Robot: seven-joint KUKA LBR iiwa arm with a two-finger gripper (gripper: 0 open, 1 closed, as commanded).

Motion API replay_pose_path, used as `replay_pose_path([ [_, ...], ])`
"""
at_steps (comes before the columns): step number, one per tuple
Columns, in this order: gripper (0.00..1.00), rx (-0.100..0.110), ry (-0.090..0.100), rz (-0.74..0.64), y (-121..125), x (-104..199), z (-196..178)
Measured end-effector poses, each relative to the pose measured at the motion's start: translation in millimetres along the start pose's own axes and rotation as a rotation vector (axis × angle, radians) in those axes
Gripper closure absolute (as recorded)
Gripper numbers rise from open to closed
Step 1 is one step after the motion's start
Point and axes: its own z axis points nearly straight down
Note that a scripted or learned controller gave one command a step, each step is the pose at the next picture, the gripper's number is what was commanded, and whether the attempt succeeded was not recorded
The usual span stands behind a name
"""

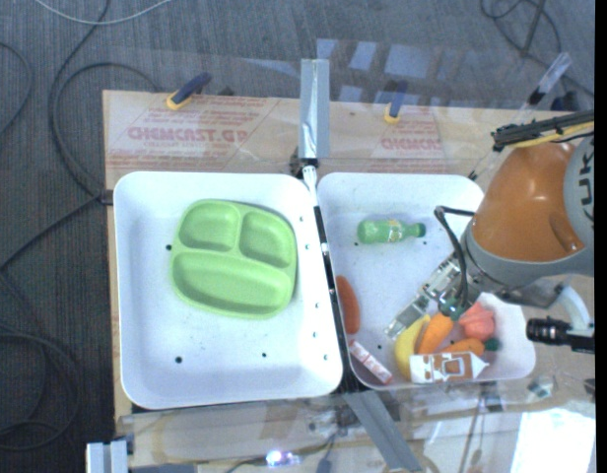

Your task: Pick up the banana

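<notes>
The banana [409, 342] is a short yellow piece lying near the front of the right bin [402, 200], pressed against an orange carrot [437, 331]. My gripper [406, 320] reaches down and to the left from the orange-banded wrist [525, 215]. Its tip hangs just above the banana's upper end, and its metal body partly covers the carrot's top. Whether it touches the banana I cannot tell.
The right bin also holds a green bottle [388, 231] at the back, a red-orange item [349, 305] along the left wall, a red toy [478, 319], a white and orange carton [447, 367] and a pink packet [370, 360] at the front. A green divided plate [235, 258] lies in the left bin [146, 294].
</notes>
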Motion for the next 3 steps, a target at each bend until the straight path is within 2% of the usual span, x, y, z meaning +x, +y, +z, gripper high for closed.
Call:
replay_pose_path([
  [1, 0.00, -0.009, -0.018, -0.172, 4, -4, 79],
  [2, 1.00, -0.017, -0.023, -0.171, 7, -5, 67],
  [3, 1.00, -0.001, 0.000, 0.064, 86, 24, -14],
])
